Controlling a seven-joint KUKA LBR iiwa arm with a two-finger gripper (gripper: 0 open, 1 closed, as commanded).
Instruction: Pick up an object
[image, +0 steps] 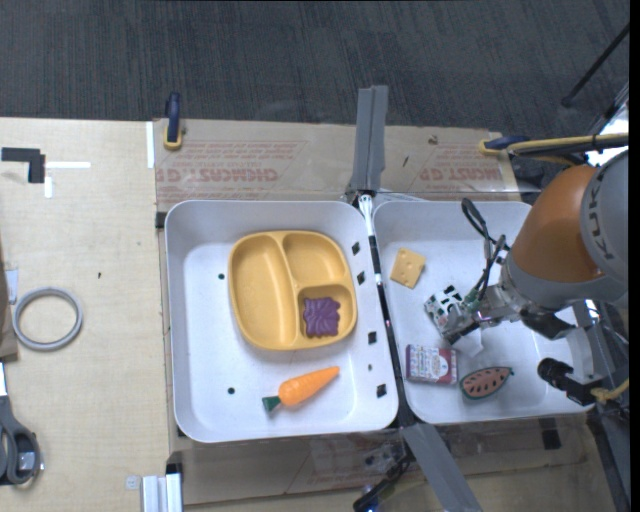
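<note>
At the left edge of the desk (80, 200) a grey ring (45, 318) is seen, well apart from both bins. In the left bin (190, 400) a yellow divided plate (268, 285) is placed toward the far side, with a purple leafy piece (321, 316) lying in its smaller near-right compartment. A toy carrot (305, 386) is laid near the bin's near edge, clear of the plate.

In the right bin (440, 225) a cracker-like yellow square (407, 267) is found near the far left corner. A small pink carton (431, 364) is set near the bin's left wall toward the near edge, and a watermelon slice (486, 381) lies just beside it on the right. The tool (447, 312) is lowered into the middle of this bin, above the carton and slice. Whether it is wide or narrow cannot be told, since its tip is blurred among cables, and nothing can be seen gripped in it.

No single object is named by the task; the carton and the slice are judged the nearest candidates. For a good pick, one of them should be chosen and the tool centred over it, so that the neighbour is not nudged. The carton's narrow sides would probably be gripped more surely than the flat slice. The descent should be stopped just short of the bin floor.
</note>
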